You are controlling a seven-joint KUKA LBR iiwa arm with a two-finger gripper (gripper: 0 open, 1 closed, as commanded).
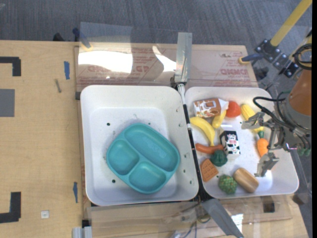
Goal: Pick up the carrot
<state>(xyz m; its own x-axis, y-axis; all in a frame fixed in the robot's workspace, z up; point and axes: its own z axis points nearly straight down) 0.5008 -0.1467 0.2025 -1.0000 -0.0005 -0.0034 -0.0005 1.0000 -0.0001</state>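
The carrot [262, 146] is a short orange piece lying near the right side of the right bin [285, 185], just below a small yellow-green piece [258, 130]. My gripper [267, 155] hangs over that side of the bin, directly to the right of the carrot. Its two metal fingers [264, 166] stand apart, open, and nothing is between them. The carrot lies beside the upper finger, outside the gap, and I cannot tell whether they touch.
The right bin also holds a banana [204, 128], corn [247, 111], a tomato [233, 109], a snack box [207, 107], a small carton [230, 143], broccoli [228, 184] and a bread roll [245, 179]. A teal divided plate [142, 156] sits in the left bin [94, 108].
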